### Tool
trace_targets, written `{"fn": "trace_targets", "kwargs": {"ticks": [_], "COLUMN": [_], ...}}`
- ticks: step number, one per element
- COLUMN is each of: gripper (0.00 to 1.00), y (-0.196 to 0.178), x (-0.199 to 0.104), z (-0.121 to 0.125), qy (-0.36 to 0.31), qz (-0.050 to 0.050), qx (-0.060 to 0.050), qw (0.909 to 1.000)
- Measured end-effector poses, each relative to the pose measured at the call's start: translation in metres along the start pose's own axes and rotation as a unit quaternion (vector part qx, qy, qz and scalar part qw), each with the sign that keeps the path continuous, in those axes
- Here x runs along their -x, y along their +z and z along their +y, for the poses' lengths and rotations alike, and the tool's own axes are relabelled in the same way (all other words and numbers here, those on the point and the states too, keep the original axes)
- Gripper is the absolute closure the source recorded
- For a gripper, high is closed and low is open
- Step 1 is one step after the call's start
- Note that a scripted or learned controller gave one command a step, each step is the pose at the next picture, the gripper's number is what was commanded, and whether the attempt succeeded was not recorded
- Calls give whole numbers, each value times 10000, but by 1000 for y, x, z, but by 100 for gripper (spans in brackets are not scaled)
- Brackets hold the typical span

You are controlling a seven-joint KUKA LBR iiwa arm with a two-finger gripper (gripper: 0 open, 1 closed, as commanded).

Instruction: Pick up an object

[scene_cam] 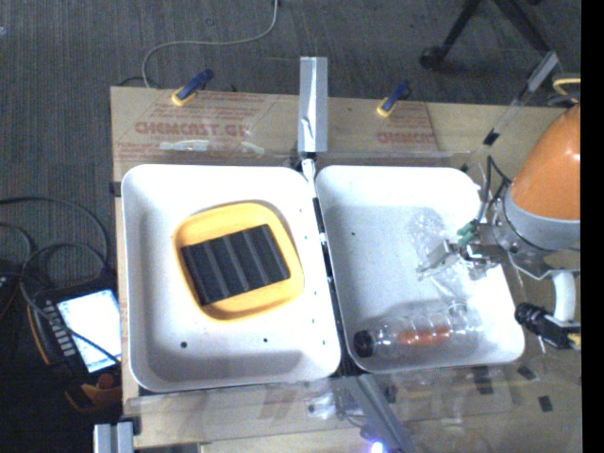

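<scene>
Two shallow white bins sit side by side. The left bin [151, 253] holds a yellow tray with a black ribbed insert [241, 260]. The right bin [377, 206] holds a clear plastic bottle with a black cap [420, 333] lying along its near wall. The gripper [453, 253] hovers over this bin's right side, above a crumpled clear plastic piece [425, 229]; whether it is clenched cannot be told.

Wooden bench [132, 130] with two white bins side by side, left [142, 253] and right [377, 182].

dark grey carpet [75, 26] covers the floor around the wooden counter [217, 130]. a black chair base [477, 17] stands at top right. thin cables [57, 225] trail on the left.
</scene>
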State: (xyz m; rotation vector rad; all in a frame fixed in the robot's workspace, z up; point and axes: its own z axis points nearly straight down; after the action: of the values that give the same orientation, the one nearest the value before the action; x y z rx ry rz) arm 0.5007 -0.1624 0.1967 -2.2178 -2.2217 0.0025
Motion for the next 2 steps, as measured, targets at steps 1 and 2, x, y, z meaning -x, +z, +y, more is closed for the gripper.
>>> {"fn": "trace_targets", "kwargs": {"ticks": [1, 2], "gripper": [0, 0], "y": [62, 105], "x": [39, 46], "z": [46, 146], "qy": [-281, -602], "qz": [-8, 9], "qx": [3, -110], "qw": [9996, 9981]}}
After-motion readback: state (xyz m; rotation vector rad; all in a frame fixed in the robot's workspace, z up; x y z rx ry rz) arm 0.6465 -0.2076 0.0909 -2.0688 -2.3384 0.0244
